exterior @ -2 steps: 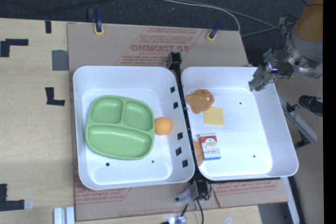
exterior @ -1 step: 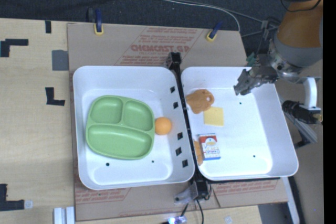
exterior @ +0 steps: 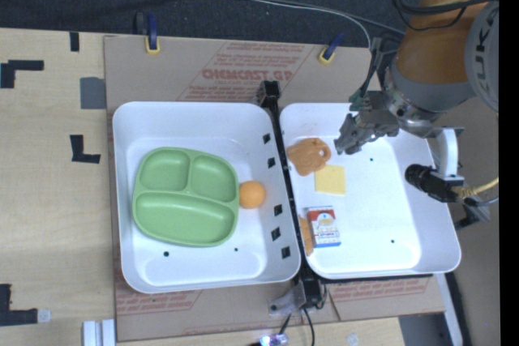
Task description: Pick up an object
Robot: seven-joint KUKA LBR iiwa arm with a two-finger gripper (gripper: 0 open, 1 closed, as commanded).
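My gripper (exterior: 347,143) hangs over the upper middle of the right bin (exterior: 405,255), just right of a brown cookie-like piece (exterior: 308,155). A yellow cheese slice (exterior: 331,180) lies below the cookie. Lower down, a small red and white carton (exterior: 325,227) lies beside an orange-brown stick (exterior: 306,234) at the bin's left wall. Nothing shows between the dark fingers.
The left bin (exterior: 146,271) holds a green divided plate (exterior: 186,196) and an orange ball (exterior: 252,194) at the plate's right edge. A black divider with clips (exterior: 278,174) runs between the bins. The arm's orange-banded body (exterior: 442,28) looms at the upper right.
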